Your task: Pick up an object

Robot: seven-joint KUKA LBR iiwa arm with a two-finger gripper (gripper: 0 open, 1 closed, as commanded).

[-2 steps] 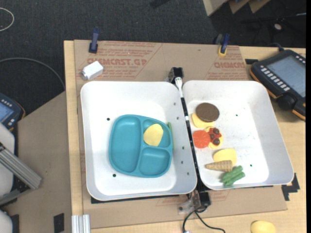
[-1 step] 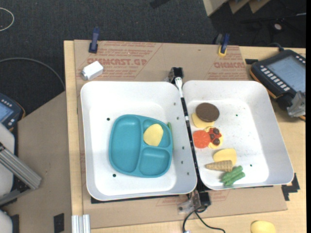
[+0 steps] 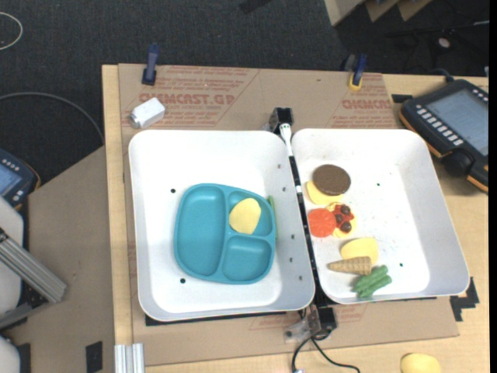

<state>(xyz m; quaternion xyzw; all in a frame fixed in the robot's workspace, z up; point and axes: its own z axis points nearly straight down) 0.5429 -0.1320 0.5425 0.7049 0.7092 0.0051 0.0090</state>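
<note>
In the left bin (image 3: 155, 177) lies a teal divided plate (image 3: 206, 235) with a yellow lemon-like piece (image 3: 245, 216) in its upper right compartment. The right bin (image 3: 404, 177) holds toy food along its left side: a brown round cookie (image 3: 331, 179) on a yellow slice (image 3: 317, 196), a red-orange tomato piece (image 3: 321, 222), dark red berries (image 3: 344, 217), a yellow wedge (image 3: 359, 249), a tan cone (image 3: 350, 267) and a green bean pod (image 3: 372, 281).
A white block (image 3: 147, 113) lies on the cardboard behind the left bin. Blue clamps (image 3: 150, 64) (image 3: 357, 70) hold the cardboard's far edge. A black pendant (image 3: 454, 123) rests at the right. A yellow object (image 3: 419, 362) sits at the bottom right.
</note>
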